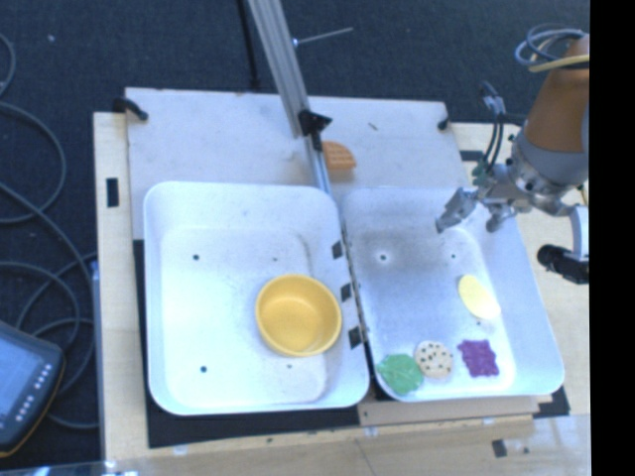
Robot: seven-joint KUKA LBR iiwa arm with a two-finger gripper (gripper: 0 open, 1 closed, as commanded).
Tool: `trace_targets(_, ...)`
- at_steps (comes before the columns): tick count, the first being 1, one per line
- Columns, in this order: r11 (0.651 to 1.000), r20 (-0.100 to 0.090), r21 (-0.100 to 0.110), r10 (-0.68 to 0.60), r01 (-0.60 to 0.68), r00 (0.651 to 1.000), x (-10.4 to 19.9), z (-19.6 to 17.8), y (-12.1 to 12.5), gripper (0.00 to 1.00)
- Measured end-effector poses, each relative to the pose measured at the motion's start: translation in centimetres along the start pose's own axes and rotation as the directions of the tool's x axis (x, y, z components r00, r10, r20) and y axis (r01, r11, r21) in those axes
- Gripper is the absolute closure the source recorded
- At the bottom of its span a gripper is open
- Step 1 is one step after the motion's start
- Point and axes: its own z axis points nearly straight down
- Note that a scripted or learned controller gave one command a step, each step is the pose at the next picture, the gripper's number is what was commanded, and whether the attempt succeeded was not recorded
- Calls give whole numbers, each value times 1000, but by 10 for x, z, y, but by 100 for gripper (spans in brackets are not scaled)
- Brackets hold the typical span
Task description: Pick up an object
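Two white bins sat on the bench; over the right bin [516,296] the gripper [474,216] hung spread and empty, well above the yellow piece [477,296] near its right wall.

The light is bright and comes from above. The white bins [248,266] shine so much that their edges are hard to see. The floor [60,28] stays dark. The picture looks a bit soft and grainy, and shadows are faint, maybe washed out.
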Motion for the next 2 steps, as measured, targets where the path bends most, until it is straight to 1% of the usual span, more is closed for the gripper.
trace_targets(1,1000,1,0,-1,1,1000,0,0,0,0)
trace_targets(2,1000,2,4,4,-4,1000,-10,47,3,0)
